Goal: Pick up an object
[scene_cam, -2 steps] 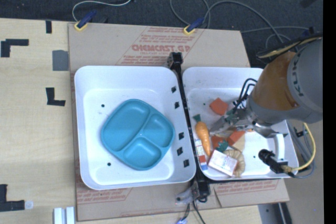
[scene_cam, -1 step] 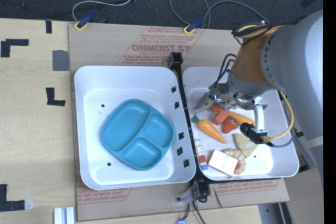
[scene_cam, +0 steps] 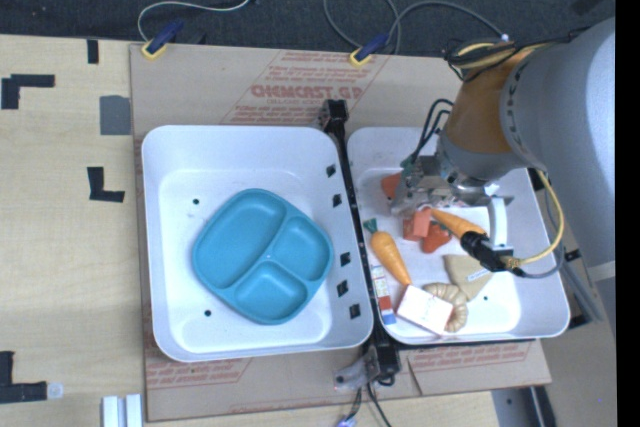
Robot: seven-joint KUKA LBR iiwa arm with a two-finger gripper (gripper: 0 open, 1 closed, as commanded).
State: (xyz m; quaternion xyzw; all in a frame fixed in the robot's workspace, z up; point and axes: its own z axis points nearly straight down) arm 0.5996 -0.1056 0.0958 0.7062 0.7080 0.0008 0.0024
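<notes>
Camera view: hand (scene_cam: 425, 200) (grip cannot be told) crowds toys near the right bin (scene_cam: 540, 320) divider.

One camera, fixed above the bench (scene_cam: 60, 215) — tilted down, both white bins (scene_cam: 165, 155) in frame, arm (scene_cam: 560, 105) entering right of them.

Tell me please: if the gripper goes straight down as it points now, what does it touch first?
Probably the red-orange block in the right bin, which lies right under the gripper. An orange carrot-like piece sits just beside it. Depth is hard to judge from this slanted view.
</notes>
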